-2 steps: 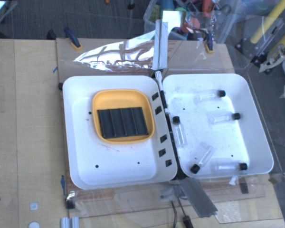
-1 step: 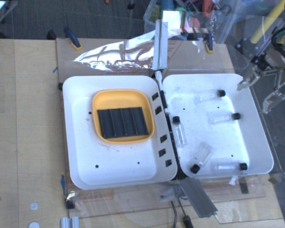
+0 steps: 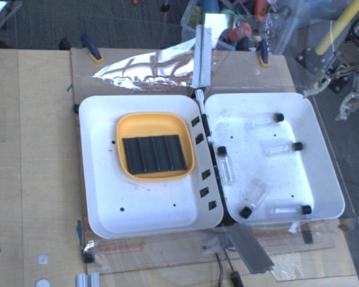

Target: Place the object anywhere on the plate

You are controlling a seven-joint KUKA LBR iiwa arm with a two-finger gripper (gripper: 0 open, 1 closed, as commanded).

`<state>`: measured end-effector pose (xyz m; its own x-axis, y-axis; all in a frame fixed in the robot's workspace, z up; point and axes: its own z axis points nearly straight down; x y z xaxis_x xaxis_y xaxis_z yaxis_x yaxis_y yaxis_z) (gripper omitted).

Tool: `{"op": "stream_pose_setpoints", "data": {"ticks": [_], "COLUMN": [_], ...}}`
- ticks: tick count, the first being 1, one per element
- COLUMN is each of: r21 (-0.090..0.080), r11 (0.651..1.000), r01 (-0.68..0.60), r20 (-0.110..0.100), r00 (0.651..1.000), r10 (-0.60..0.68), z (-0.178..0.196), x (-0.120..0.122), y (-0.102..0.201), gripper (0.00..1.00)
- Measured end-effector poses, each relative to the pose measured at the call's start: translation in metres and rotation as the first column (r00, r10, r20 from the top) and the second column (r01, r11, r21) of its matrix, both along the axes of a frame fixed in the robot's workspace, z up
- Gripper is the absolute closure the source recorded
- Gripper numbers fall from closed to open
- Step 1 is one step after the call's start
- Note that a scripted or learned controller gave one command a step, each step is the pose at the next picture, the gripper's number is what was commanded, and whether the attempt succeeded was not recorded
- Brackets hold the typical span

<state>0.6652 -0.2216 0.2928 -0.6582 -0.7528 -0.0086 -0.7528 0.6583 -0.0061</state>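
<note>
I can't tell the gripper's width. 5 clear black-capped vials [image 3: 266,121] could roll or slip; yellow plate [image 3: 155,119] carries a ridged black insert [image 3: 154,154].

Beyond my wooden bench [image 3: 24,160] lies dark grey carpet [image 3: 78,11]; past the bench's far edge sits a clear tub [image 3: 251,8] crammed with colourful toys.

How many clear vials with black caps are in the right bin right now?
5. One vial lies at the back, one is mid-right, one is beside the divider, one is front-centre and one is front-right. Clear glass on white could hide another.
</note>
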Motion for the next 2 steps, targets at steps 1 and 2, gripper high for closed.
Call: {"op": "stream_pose_setpoints", "data": {"ticks": [1, 2], "r21": [0.000, -0.001], "r11": [0.995, 0.972], "r01": [-0.099, -0.233], "r20": [-0.005, -0.005], "r00": [0.995, 0.972], "r10": [0.099, 0.233], "z": [0.001, 0.019], "x": [-0.019, -0.052], "y": [0.001, 0.000], "gripper": [0.00, 0.00]}}
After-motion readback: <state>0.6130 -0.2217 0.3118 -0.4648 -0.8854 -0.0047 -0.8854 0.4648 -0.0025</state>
